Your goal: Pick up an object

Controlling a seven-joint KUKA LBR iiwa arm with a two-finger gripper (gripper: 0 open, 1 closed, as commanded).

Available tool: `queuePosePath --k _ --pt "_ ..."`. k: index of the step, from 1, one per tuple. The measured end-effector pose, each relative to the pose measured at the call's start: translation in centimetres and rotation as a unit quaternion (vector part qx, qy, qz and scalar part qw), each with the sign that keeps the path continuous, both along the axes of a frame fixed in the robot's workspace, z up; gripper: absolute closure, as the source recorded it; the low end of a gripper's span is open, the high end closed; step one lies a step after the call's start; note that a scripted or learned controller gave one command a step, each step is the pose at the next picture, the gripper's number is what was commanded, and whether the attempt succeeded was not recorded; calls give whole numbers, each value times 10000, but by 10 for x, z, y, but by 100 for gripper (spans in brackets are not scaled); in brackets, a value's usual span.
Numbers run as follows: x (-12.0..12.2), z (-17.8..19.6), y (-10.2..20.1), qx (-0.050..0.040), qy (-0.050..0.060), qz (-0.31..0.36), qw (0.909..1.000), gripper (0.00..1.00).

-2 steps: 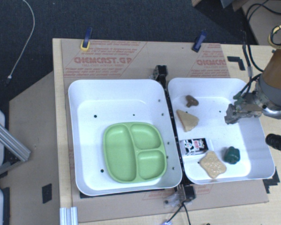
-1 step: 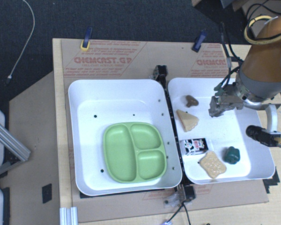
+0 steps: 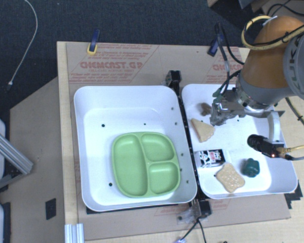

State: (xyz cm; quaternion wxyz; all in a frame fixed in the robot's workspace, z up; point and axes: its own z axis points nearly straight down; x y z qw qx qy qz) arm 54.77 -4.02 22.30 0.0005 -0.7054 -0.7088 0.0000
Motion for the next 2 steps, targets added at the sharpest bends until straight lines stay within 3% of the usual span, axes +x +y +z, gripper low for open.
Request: queuePosePath --k 2 --pt "22 -1 103 2 -8 4 10000 100"
